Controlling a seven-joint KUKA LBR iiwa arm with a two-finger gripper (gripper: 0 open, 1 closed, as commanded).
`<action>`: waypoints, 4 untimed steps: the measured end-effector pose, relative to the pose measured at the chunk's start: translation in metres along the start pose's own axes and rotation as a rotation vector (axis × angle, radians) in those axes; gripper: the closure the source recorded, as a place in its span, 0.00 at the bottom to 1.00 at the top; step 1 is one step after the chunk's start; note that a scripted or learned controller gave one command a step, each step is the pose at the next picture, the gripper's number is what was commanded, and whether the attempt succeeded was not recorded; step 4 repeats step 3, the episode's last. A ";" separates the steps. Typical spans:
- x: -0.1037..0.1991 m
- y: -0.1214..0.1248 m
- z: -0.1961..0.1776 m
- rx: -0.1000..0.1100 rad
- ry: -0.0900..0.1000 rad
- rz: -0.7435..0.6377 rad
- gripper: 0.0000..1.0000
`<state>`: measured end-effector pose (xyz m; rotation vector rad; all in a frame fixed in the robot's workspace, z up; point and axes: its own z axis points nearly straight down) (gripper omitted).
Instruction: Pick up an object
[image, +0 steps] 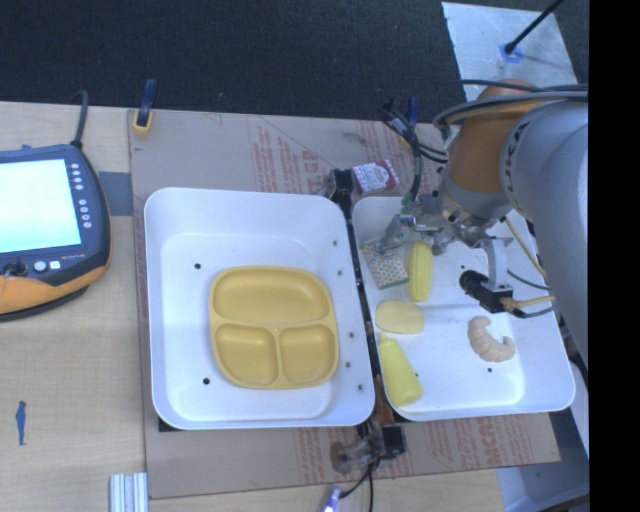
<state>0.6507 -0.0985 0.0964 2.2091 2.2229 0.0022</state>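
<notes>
Yellow block (399, 370) lies below the pincer (420, 228), above corn (420, 272).

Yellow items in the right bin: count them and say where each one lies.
3. A corn cob lies near the bin's top left, just below the tool. A pale oval piece lies under it. A yellow block lies at the bottom left. The arm may hide more.

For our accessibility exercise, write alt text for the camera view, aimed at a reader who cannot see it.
A grey robot arm reaches from the right over the right white bin, its claw above a corn cob near yellow toy foods and a shrimp. The left bin holds a yellow divided plate; a tablet sits far left.
</notes>
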 end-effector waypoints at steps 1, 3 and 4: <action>-0.038 -0.023 0.000 0.001 0.004 0.003 0.00; 0.022 -0.049 -0.097 0.008 0.005 0.000 1.00; 0.022 -0.049 -0.097 0.008 0.005 0.000 1.00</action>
